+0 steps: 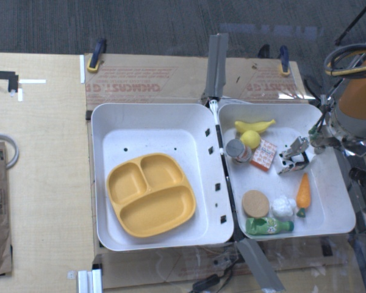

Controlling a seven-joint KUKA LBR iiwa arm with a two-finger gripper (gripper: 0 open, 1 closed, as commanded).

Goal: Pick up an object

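I am reading this as the approach step: claw (294, 153) hovering low in the right bin (341, 224), grip state unclear. Next, descending squarely onto the carrot (303, 191).

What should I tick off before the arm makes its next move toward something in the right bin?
1. Two-finger gripper is over the shallow white right bin: ok.
2. Fingers open or shut: cannot tell.
3. Anything held between the fingers: cannot tell.
4. Nearest targets lie separate: the orange carrot just below the gripper and the small red-and-white carton to its left each lie apart: ok.
5. Crowded spots to avoid: the round tan disc, the white fuzzy ball and the green bottle lying flat sit close together: not ok.
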